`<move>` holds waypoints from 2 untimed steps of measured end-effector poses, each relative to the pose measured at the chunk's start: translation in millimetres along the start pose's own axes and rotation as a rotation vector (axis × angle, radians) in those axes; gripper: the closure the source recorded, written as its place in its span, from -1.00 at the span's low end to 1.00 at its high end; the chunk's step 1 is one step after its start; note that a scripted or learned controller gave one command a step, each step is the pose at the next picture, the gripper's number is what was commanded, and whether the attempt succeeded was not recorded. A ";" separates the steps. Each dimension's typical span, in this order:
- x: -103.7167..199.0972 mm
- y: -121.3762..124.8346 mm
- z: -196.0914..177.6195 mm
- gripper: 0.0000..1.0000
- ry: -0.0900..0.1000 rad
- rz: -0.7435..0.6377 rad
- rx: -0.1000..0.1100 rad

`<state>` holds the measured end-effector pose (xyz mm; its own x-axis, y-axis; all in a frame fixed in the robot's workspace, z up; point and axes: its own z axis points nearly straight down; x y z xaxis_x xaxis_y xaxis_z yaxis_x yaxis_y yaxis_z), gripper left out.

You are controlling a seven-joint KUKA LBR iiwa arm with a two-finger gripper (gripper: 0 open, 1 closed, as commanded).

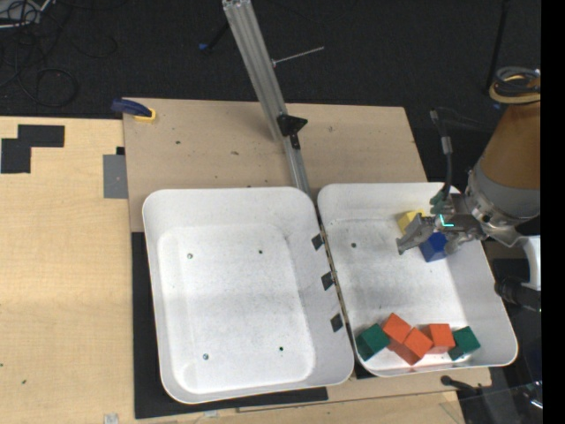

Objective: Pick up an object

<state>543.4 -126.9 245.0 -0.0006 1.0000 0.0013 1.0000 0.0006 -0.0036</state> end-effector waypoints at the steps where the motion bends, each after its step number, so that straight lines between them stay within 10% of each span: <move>1: -1.0 -0.1 -0.1 -1.00 0.000 0.003 -0.001; 2: -8.4 -1.1 47.0 -1.00 0.000 0.001 0.004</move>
<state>542.1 -135.3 198.0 0.0008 1.0000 0.0018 1.0000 -0.0008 -0.0081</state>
